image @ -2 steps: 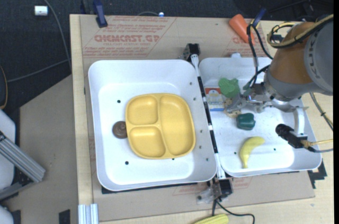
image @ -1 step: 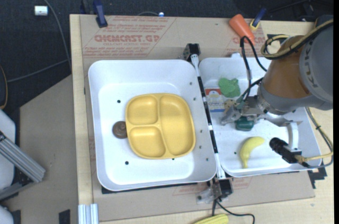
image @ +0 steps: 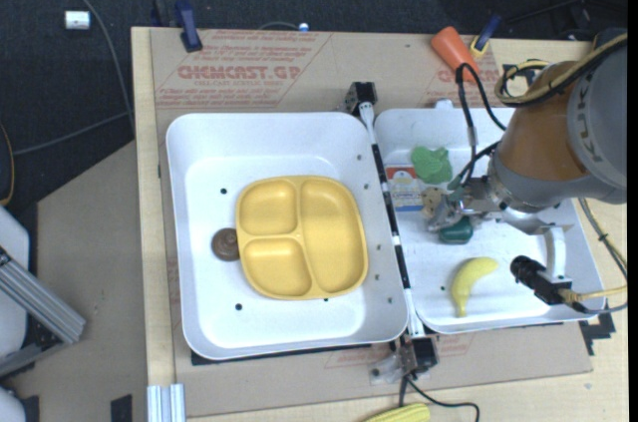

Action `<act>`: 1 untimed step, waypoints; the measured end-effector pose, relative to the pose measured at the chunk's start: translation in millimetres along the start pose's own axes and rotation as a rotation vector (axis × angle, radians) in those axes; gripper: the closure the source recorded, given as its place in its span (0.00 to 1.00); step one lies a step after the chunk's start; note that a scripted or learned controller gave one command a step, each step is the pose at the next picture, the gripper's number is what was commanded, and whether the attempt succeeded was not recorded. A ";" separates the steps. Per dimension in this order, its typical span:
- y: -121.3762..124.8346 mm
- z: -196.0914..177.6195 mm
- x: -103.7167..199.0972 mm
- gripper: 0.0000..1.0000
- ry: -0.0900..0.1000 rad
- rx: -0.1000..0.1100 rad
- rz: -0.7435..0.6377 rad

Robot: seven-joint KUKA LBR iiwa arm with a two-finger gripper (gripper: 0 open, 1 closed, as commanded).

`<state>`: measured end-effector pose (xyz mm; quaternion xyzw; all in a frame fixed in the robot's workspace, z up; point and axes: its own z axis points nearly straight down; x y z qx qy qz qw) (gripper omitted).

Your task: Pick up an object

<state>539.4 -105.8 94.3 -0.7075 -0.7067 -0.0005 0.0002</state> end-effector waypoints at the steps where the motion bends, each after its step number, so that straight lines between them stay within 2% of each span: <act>1: 21.1 -90.7 84.1 1.00 0.000 -0.001 -0.003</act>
